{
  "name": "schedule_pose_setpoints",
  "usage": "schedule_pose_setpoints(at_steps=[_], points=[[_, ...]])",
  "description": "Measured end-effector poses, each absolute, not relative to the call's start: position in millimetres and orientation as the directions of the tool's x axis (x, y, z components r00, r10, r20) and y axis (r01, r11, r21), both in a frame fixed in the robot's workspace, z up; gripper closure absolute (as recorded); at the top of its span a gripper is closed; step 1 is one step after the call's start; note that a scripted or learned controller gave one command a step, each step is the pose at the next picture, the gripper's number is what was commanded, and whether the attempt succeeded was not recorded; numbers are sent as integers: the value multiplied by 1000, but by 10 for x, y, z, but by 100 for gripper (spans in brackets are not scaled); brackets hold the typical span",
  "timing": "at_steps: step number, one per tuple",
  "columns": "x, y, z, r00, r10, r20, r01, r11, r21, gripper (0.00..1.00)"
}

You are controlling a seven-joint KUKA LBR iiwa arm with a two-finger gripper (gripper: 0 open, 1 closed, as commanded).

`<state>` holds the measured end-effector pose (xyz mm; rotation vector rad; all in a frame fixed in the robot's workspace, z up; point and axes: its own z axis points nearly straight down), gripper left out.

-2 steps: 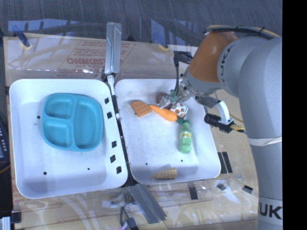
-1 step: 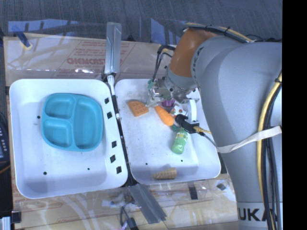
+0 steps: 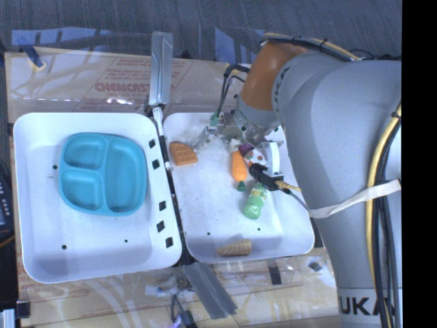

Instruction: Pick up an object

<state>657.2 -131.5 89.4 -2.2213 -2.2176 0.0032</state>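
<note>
My gripper [image 3: 217, 130] hangs over the back part of the right bin [image 3: 205, 217], below the orange wrist band. An orange waffle-like piece [image 3: 183, 154] lies just left of it, near the bin's left wall. An orange carrot [image 3: 239, 167] lies just below the wrist, beside a small dark and white object [image 3: 258, 157] partly hidden by the arm. A green bottle [image 3: 255, 202] lies further forward. A brown cracker-like piece [image 3: 234, 249] rests at the bin's front edge. I see nothing held.
The left bin [image 3: 41, 238] holds a blue divided plate [image 3: 104, 173]. A ridge with black clips [image 3: 164, 203] separates the two bins. The grey arm [image 3: 341, 149] covers the right bin's right side.
</note>
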Motion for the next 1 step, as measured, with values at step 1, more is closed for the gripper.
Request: schedule_pose_setpoints(at_steps=[1], points=[[6290, -1756, 889, -94, 996, 3, 996, 94, -6, 0]])
